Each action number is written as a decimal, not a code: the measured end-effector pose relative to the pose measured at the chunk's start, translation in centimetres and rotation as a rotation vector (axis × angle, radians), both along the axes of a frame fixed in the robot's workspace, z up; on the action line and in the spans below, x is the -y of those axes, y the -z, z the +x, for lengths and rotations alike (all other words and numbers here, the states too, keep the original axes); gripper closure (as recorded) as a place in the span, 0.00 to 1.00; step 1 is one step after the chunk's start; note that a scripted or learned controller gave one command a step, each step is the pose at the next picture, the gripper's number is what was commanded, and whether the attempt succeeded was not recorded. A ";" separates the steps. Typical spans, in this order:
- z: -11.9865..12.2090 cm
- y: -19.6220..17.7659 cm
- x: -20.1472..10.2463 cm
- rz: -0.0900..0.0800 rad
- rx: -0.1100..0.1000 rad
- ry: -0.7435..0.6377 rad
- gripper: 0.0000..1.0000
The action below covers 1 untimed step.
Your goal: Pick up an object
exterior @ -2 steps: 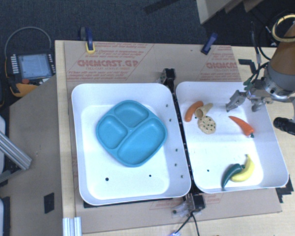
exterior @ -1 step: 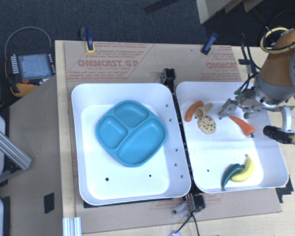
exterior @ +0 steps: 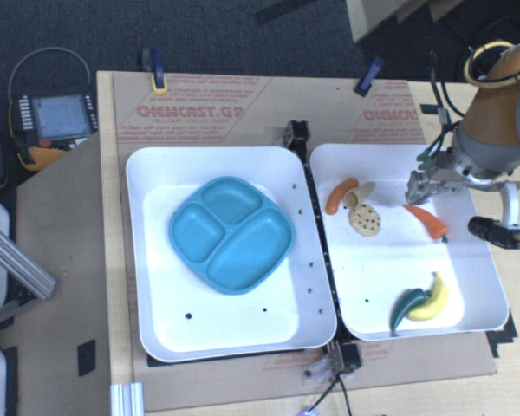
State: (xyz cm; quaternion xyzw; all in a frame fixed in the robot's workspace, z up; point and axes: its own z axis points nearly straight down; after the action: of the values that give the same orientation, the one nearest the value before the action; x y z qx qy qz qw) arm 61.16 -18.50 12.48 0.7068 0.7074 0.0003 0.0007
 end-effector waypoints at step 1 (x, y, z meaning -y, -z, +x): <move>0.2 -6.5 -0.1 -0.003 0.007 0.000 1.00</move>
State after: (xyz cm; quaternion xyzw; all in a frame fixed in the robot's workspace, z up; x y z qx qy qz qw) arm 61.39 -18.45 18.96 0.7067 0.7075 0.0018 0.0041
